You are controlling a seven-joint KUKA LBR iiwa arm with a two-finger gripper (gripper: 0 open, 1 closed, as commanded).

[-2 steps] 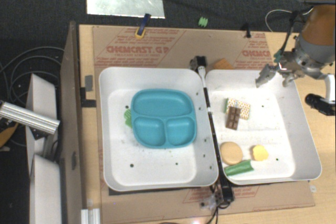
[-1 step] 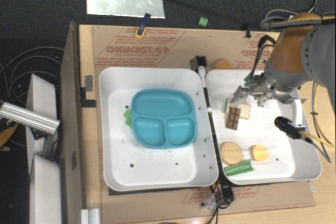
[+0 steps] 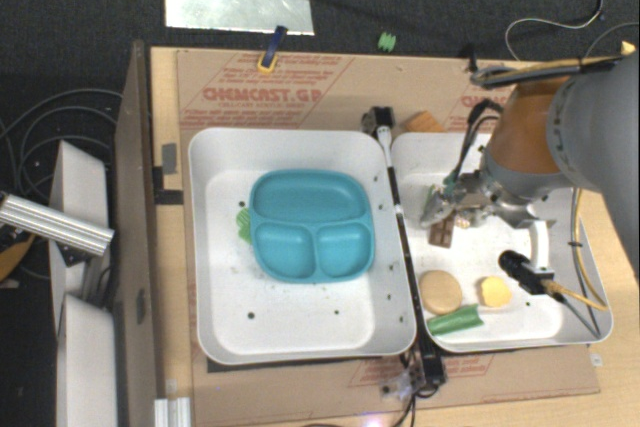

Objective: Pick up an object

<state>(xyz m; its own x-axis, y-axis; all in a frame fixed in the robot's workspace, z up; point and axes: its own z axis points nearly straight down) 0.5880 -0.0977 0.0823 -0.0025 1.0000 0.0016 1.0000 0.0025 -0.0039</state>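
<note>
Camera view: the gripper (image 3: pixel 441 213) hangs low in the right bin (image 3: pixel 575 335), over a small brown object (image 3: pixel 440 234); how far it is open I cannot tell. This looks like the grasp approach. Next, close squarely on it, then lift straight up.

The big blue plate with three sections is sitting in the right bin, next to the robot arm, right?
Not quite. The blue plate with three sections sits in the left bin, as the camera view shows. The gripper is over the right bin, where a round tan piece and a green piece lie.
</note>
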